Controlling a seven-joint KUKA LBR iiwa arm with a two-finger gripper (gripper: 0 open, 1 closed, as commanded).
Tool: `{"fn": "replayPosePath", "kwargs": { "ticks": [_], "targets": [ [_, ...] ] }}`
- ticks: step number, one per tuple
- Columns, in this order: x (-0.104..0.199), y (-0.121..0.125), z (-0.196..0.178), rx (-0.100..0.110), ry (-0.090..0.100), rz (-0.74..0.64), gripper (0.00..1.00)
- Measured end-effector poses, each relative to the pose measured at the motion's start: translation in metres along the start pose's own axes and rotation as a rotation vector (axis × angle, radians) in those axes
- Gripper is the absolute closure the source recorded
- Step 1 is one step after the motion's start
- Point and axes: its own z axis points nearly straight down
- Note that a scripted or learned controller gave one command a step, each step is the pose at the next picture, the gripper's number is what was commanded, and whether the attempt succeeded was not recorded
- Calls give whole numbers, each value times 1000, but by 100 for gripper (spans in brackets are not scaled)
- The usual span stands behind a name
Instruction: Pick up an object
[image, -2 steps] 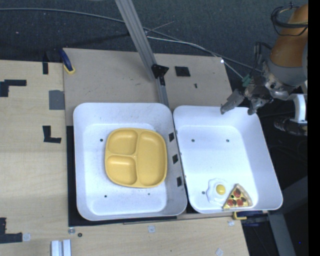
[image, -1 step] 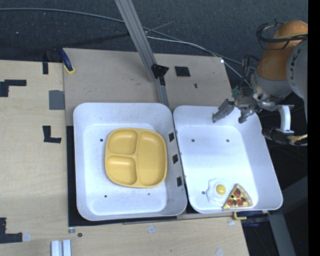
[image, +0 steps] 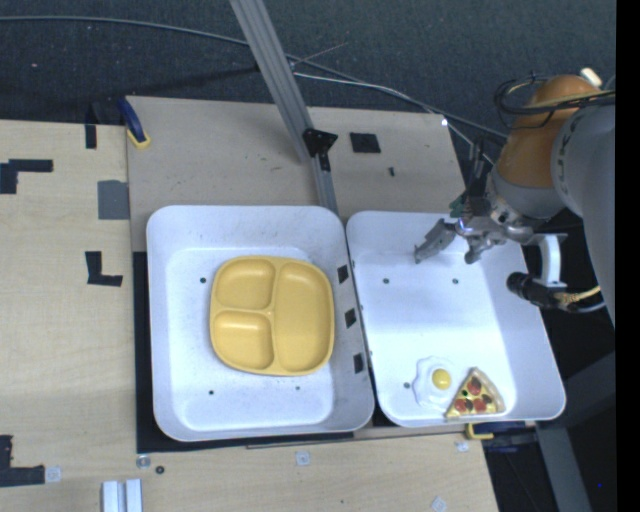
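A pale wooden tabletop (image: 60, 330) with dark tape marks carries two white bins. The left bin (image: 170, 400) holds a yellow divided plate (image: 272, 315). In the right bin (image: 520, 340), a fried-egg toy (image: 435, 381) and pizza-slice toy (image: 474, 393) lie touching at the near edge. The claw (image: 447, 248) hovers spread and unladen over the bin's far end, well apart from them.

No writing, label, brand, number or sign can be read anywhere in the camera view. The 2 shallow white plastic bins (image: 180, 300), the yellow 3-compartment plastic plate (image: 272, 315) and the wooden bench top (image: 60, 300) bear no lettering. The black tape patches (image: 365, 143) on the bench are plain, without characters.
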Motion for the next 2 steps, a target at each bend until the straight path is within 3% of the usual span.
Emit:
{"fn": "replayPosePath", "kwargs": {
  "ticks": [1,2],
  "targets": [
    [-5,-10,53,1,0,0,0],
    [-5,-8,40,-3,-1,-1,100]
  ]
}}
